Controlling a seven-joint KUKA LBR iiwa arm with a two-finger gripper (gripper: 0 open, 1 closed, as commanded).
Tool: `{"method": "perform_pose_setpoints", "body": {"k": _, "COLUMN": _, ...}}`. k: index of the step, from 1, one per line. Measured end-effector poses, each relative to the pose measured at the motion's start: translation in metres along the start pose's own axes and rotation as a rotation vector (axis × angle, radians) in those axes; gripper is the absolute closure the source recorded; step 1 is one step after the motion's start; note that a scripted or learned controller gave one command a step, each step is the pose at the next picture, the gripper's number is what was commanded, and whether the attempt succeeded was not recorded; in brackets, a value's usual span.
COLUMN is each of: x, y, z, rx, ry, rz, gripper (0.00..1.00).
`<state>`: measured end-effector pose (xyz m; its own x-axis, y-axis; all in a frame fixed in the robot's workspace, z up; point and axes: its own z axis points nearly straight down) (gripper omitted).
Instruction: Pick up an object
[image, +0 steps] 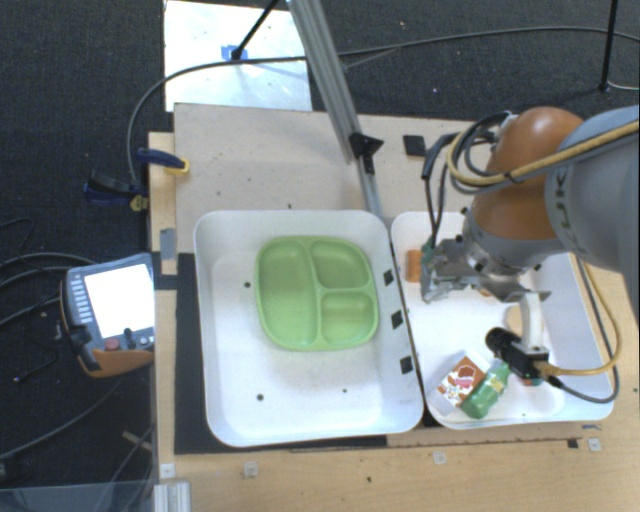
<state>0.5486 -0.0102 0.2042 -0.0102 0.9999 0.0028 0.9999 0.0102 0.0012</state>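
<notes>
The green divided tray (318, 293) looks like smooth, faintly glossy plastic, the two white bins (230, 380) matt plastic, the bench (260, 160) rough pale board, and the arm's orange band (535, 140) shiny.

We are seeing the arm (560, 190) covering much of the right bin (440, 400), and its far end is running off the picture's right edge. The gripper (432, 275) is looking too dark for us to judge. An orange object (412, 265) is peeking out, partly hidden.
</notes>
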Motion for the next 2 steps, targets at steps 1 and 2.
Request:
{"method": "perform_pose_setpoints", "body": {"k": 1, "x": 0.06, "y": 0.011, "z": 0.003, "rx": -0.001, "ry": 0.0, "rz": -0.002, "gripper": 1.0}}
{"method": "perform_pose_setpoints", "body": {"k": 2, "x": 0.107, "y": 0.018, "z": -0.013, "rx": -0.002, "ry": 0.0, "rz": 0.0, "gripper": 1.0}}
